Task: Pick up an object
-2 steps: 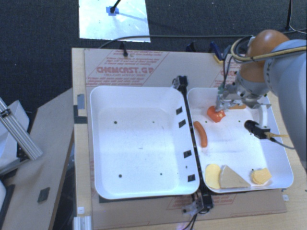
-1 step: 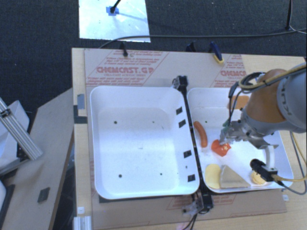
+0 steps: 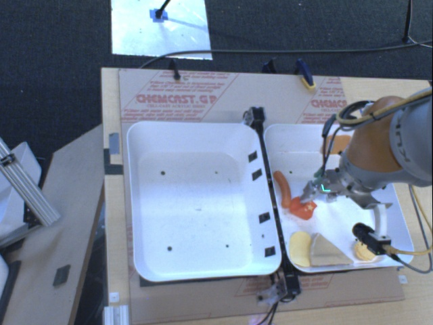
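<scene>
The right bin [image 3: 298,154] holds several small items. An orange-red sausage-shaped piece [image 3: 282,185] lies near its left wall, with a red chunk [image 3: 304,210] just below it. Along the front wall sit a pale yellow round piece [image 3: 300,247], a tan wedge [image 3: 329,251] and a small yellow item [image 3: 366,252]. My gripper [image 3: 313,193] hangs low in the bin's middle, just above and right of the red chunk, close to the sausage's lower end. The arm's orange band [image 3: 372,144] covers the bin's back right, where an orange item [image 3: 340,143] peeks out.
The left bin [image 3: 196,202] lies beside the right one, and a black divider with clips [image 3: 267,195] runs between them. Cables [image 3: 379,246] trail over the right bin's front right corner. A blue clamp [image 3: 306,73] sits at the board's back edge.
</scene>
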`<state>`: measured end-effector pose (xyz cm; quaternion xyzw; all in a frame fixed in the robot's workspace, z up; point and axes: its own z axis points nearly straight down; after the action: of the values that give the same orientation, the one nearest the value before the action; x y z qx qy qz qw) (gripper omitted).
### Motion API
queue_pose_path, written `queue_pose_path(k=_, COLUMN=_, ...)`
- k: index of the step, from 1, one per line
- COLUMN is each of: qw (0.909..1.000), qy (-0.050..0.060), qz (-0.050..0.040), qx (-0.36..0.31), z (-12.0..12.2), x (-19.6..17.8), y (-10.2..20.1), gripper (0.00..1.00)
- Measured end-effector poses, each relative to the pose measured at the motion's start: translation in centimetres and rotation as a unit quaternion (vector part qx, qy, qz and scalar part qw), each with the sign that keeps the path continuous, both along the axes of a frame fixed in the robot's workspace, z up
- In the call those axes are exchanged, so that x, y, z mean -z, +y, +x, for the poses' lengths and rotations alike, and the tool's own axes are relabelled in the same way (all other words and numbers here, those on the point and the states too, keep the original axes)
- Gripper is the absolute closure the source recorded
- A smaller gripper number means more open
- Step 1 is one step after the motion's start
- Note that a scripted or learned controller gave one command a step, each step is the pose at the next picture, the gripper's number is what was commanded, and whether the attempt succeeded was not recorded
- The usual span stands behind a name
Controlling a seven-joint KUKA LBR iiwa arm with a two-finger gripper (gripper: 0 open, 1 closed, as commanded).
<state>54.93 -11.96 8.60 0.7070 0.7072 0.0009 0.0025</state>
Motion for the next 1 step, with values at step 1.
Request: queue_pose_path(k=1, qw=1.0, qy=0.001, qz=0.0015, qx=0.0, z=-5.0, x=0.05, y=3.56, gripper=0.0)
